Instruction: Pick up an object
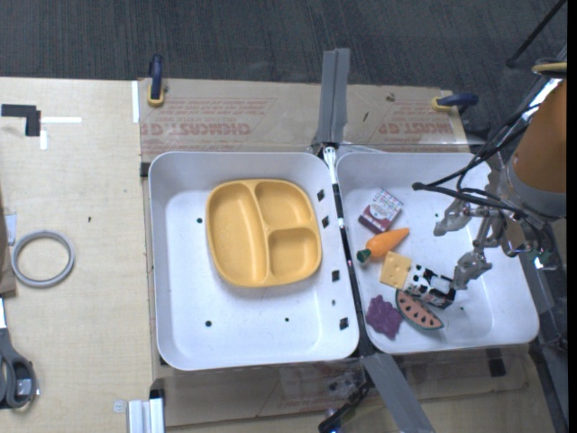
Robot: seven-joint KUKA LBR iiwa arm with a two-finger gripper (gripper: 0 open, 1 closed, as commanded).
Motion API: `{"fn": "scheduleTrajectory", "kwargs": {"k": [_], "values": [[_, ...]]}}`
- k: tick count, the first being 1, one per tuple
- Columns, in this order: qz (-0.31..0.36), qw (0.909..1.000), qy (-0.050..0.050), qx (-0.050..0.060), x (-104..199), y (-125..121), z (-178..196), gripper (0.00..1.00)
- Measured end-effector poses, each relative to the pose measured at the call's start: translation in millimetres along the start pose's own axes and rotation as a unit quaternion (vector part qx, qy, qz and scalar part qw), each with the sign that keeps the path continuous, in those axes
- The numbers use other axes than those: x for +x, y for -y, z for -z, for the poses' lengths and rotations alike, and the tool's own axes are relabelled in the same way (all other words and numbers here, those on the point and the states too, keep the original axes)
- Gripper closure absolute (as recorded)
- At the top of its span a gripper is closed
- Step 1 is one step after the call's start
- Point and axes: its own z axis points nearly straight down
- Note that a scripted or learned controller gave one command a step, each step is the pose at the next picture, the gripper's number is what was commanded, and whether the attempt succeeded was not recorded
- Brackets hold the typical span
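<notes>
Just left of the open hand (465,246) lies the black-and-white toy (426,283), ungrasped.

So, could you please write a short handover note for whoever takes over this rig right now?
Tool: hangs over the right bin, near its right side; whether it is open or shut cannot be told, and nothing is seen in it.
Right bin holds: a small printed packet, a toy carrot, a cheese piece, a black and white toy, a watermelon slice and purple grapes.
Left bin: a yellow divided plate.
Done: no object lifted yet.
Left: pick one object; the black and white toy lies closest to the tool.
</notes>
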Motion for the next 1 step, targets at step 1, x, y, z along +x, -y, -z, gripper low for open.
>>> {"fn": "scheduleTrajectory", "kwargs": {"k": [1], "values": [[0.004,1.0000,0.000,0.000,27.7,43.8,-9.8,0.00]]}}
